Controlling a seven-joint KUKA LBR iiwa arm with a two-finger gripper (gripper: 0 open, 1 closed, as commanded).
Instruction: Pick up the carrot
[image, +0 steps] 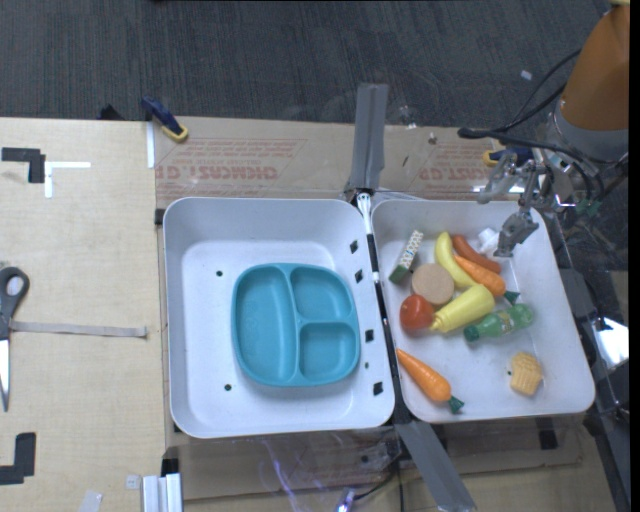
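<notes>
The jaws (510, 238), their opening impossible to tell, hovered at two o'clock in the right bin (560, 390); the carrot (428, 377) lay ungrasped at seven o'clock, so the pick remained undone.

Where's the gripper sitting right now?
In the camera view, the gripper hangs over the right bin's far right corner, just above the upper carrot beside the banana.

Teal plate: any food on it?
No. The teal plate sits bare in the left bin; the carrot and other food items lie in the right bin.
</notes>
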